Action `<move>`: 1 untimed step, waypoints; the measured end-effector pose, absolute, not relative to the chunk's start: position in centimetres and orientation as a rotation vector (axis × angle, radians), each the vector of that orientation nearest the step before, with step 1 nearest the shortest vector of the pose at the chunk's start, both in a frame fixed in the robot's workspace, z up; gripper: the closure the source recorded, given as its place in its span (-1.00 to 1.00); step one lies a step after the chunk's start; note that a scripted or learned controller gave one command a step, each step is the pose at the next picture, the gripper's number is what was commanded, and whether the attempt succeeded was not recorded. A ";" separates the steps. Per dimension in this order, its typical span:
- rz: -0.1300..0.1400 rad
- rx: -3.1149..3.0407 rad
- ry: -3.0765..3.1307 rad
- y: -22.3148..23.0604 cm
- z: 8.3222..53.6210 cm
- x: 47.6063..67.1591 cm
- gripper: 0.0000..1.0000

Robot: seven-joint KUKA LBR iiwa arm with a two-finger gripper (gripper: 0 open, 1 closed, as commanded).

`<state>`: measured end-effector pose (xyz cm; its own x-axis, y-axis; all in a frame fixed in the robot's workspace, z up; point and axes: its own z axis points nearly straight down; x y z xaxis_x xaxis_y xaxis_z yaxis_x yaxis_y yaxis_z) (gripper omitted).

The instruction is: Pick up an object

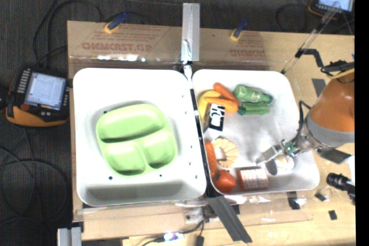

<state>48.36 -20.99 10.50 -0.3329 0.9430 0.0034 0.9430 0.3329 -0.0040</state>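
Note:
My gripper [275,156] hangs low over the front right part of the right bin [288,89], reaching in from the right under the arm's orange band [337,103]. A small white object [283,166] lies right beside and just below it, touching or nearly so. A can with a red label [252,178] lies just to its front left. Further left are a pale ridged shell-like piece [226,150] and a red-orange vegetable [222,178]. At the back of the bin lie a green bottle [252,99], an orange carrot [225,95], a yellow banana [203,108] and a black-and-white box [215,117].
The left bin [86,124] holds a green compartment tray [135,136]. A bare white patch of the right bin floor lies between the green bottle and my gripper. Tablets and cables lie around the bench.

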 end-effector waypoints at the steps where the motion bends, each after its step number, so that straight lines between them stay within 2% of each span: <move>1: 0.004 -1.652 -2.690 -15.6 8.9 48.7 -1.00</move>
<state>48.71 -15.57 8.88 -0.4522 0.8918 -0.0136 0.8918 0.4523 0.0057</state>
